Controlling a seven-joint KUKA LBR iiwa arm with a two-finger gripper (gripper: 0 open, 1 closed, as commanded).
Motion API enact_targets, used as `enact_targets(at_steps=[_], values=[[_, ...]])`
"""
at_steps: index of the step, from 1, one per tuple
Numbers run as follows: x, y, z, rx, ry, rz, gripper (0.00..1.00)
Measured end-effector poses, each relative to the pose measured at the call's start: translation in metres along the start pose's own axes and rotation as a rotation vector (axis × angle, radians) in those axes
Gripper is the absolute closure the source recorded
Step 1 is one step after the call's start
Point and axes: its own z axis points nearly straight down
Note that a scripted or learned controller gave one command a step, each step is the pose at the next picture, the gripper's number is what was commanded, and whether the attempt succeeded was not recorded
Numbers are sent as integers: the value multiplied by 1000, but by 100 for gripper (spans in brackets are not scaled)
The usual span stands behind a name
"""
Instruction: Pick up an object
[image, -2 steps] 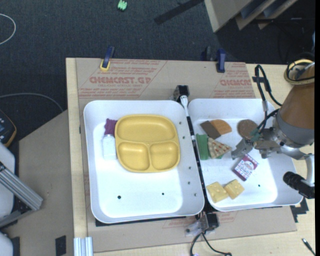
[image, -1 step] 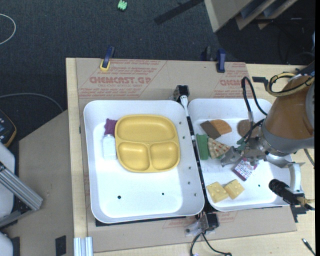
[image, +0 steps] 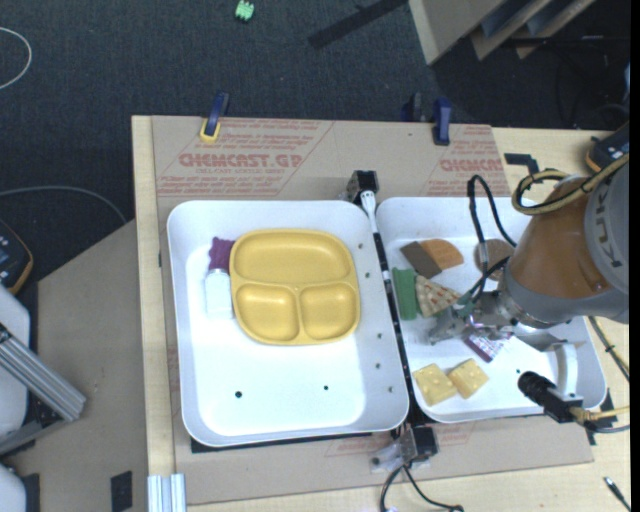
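My gripper (image: 452, 322) is low in the right bin (image: 500, 212), near its middle. It hovers just below a pizza-slice toy (image: 436, 295) and right of a green block (image: 405, 293). A small purple packet (image: 484, 346) lies right beside the gripper, partly under the wrist. Two pale yellow cracker pieces (image: 450, 381) sit in front of it, apart from it. A brown bread-like wedge (image: 434, 256) lies toward the back. I see nothing clearly gripped.
The left bin (image: 260, 400) holds a yellow divided plate (image: 295, 284) and, against the plate's left side, a white bottle with a purple cap (image: 217, 283). The arm's orange band (image: 556, 250) covers the right bin's right half. Clamps sit on the bench's far edge.
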Motion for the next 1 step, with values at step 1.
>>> enact_targets(at_steps=[1], values=[[-3, 2, -15, -10, -6, 4, 100]])
